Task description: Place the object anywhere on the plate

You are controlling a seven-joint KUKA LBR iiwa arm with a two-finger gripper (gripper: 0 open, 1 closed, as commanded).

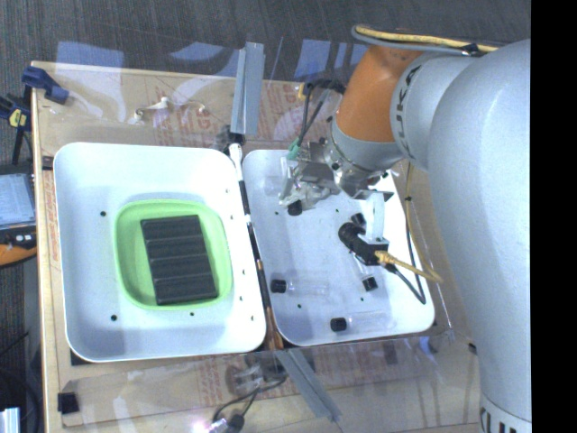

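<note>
A light green square plate [130, 233] lies in the middle of the left bin [81, 179]. A black rectangular object [178, 260] with ridges across its top rests flat on the plate, slightly turned. My gripper [300, 190] hangs over the upper left part of the right bin [311, 318], well to the right of the plate and apart from the object. The grey arm with its orange band [379, 97] covers the bin's upper right.
A metal divider [254, 260] runs between the two bins. Small black fittings [278, 285] sit on the right bin's floor, and a black cable with a yellow-tipped end [397, 262] hangs near its right side. The wooden bench edge [135, 106] surrounds the bins.
</note>
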